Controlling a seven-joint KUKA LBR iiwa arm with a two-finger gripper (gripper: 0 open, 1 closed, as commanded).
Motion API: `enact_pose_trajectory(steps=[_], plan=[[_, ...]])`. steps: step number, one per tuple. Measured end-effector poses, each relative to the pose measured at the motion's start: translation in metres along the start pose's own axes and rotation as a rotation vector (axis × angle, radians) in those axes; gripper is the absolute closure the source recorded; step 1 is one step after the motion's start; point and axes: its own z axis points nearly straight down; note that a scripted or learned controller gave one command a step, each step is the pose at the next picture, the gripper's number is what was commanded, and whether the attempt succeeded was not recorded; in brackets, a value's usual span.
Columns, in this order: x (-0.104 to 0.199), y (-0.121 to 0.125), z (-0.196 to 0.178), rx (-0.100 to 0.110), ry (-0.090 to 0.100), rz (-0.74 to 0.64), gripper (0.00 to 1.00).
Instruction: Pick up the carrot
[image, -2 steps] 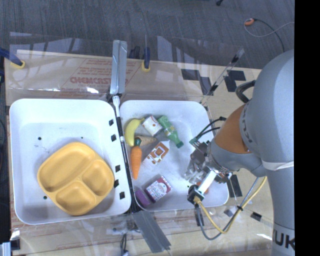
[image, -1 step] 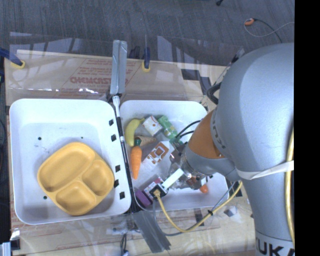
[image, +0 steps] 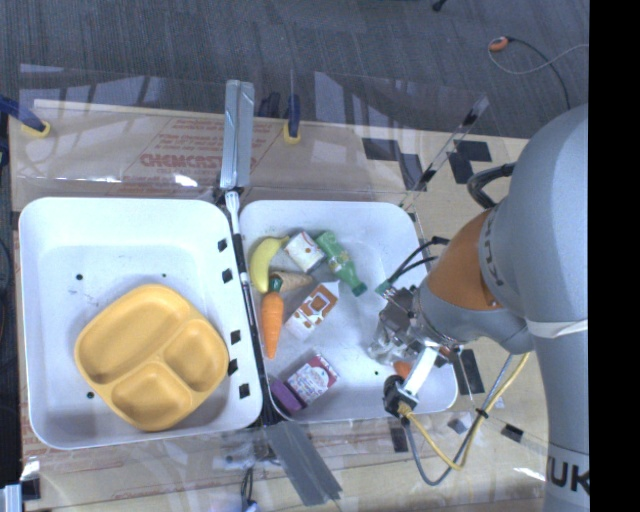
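Observation:
An orange carrot (image: 271, 322) with a small green top lies lengthwise along the left wall of the right bin (image: 350, 395), just below a yellow banana (image: 262, 262). My gripper (image: 393, 342) sits low at the right side of the same bin, well to the right of the carrot. Nothing shows between its fingers from this angle.
Beside the carrot lie a small orange-and-white carton (image: 313, 308), a green bottle (image: 342, 262), a white packet (image: 302, 250) and a purple packet (image: 308, 382). The left bin (image: 60, 230) holds a yellow divided plate (image: 150, 355). The arm's bulk covers the right bin's right edge.

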Motion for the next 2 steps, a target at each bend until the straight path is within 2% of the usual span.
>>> enact_pose_trajectory(steps=[1, 2], plan=[[0.05, -0.055, 0.001, 0.0, -0.001, -0.313, 1.0], [0.04, -0.046, -0.051, 0.0, -0.001, -0.233, 1.0]])
